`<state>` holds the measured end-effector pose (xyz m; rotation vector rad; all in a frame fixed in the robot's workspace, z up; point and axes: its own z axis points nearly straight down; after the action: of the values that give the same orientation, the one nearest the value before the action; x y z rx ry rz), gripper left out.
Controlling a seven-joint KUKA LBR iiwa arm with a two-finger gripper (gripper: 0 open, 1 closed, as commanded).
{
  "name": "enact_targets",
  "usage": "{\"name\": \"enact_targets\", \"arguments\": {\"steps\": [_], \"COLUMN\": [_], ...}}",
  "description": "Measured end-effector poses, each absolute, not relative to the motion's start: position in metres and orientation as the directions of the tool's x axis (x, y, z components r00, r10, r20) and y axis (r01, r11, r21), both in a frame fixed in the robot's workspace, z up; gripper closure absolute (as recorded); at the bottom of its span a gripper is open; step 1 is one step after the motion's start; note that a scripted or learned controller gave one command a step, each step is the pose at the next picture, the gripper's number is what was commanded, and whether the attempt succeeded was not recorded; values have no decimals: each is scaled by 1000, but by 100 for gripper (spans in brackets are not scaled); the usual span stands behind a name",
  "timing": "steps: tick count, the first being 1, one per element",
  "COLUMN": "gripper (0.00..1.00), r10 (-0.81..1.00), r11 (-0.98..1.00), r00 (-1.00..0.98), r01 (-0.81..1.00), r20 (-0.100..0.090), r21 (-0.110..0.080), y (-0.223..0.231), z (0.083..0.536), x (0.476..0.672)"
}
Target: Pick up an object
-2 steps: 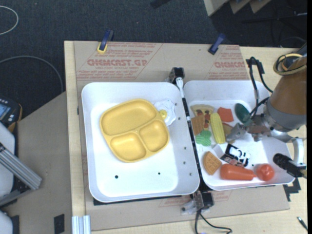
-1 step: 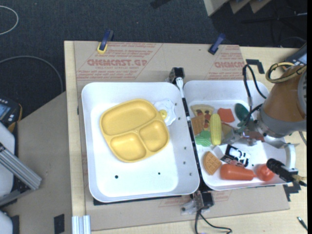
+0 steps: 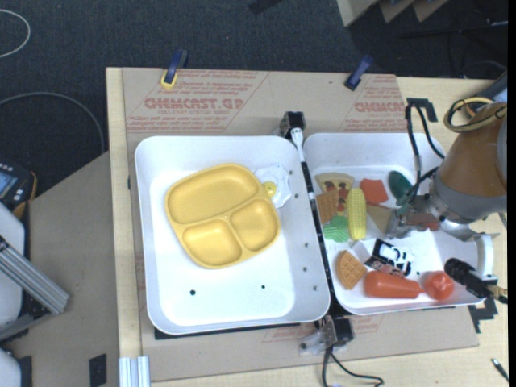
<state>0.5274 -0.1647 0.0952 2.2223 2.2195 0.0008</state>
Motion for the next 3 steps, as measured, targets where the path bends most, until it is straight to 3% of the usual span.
{"name": "enact_targets", "arguments": {"steps": [2, 3], "gripper": [100, 100], "r10": [1000, 1000], "r11": [1, 1], "r00": [-1, -1], "r01": [1000, 1000], "r20": [-3, -2], "r21": [8, 6], "y": [-165, -166], "z": [199, 227], "x": [536, 537]}}
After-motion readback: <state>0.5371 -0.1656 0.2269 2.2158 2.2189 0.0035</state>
